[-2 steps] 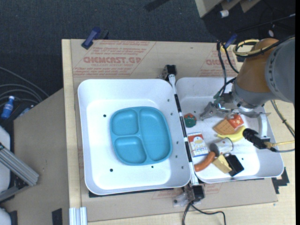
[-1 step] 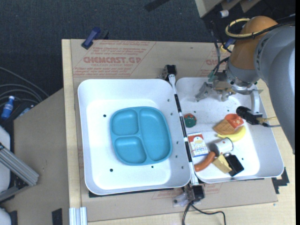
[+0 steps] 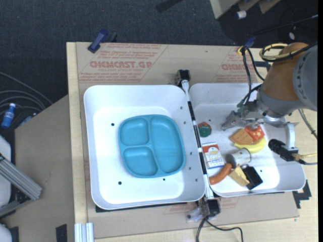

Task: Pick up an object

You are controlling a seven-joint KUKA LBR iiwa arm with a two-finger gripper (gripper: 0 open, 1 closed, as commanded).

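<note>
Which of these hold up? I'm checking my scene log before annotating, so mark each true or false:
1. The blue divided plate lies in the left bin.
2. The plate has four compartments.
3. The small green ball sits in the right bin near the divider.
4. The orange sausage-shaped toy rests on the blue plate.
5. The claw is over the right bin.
1. True: the blue three-section plastic plate lies in the left white bin.
2. False: it has three compartments.
3. True: the small green ball sits in the right white bin, near the divider.
4. False: the orange sausage-shaped toy lies in the right bin, by the red-and-white card.
5. True: the claw is over the right bin.
</note>
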